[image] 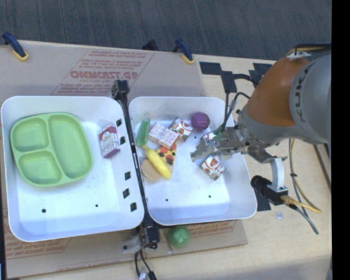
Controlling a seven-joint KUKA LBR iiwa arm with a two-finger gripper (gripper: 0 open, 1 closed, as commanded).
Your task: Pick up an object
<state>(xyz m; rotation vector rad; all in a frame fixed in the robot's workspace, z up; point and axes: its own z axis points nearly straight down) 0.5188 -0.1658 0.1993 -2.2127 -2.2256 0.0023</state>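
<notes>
The claw [205, 151] hung low inside the right bin [186, 206], toward the side the arm [280, 98] reached in from. Whether it was apart, together or clamped on anything could not be told, as the metal parts blurred into the clutter beneath them. A small red-and-white carton [213, 167] lay just below the claw on the bin floor, close enough to be the likely target, though nothing showed it lifted. A purple ball [200, 121] sat near the far wall of the same bin. Toward the bin's left side lay a banana [158, 163], a green stick [142, 132] and a few more small cartons [168, 134].

In the left bin [58, 214] rested a green divided plate [51, 148] with a red carton [109, 140] just beside it. A green ball [178, 236] sat on the surface outside the bins, against the right bin's near edge.

By this showing the pick was not yet done: the approach looked made, while a sure grip and the lift remained.
</notes>
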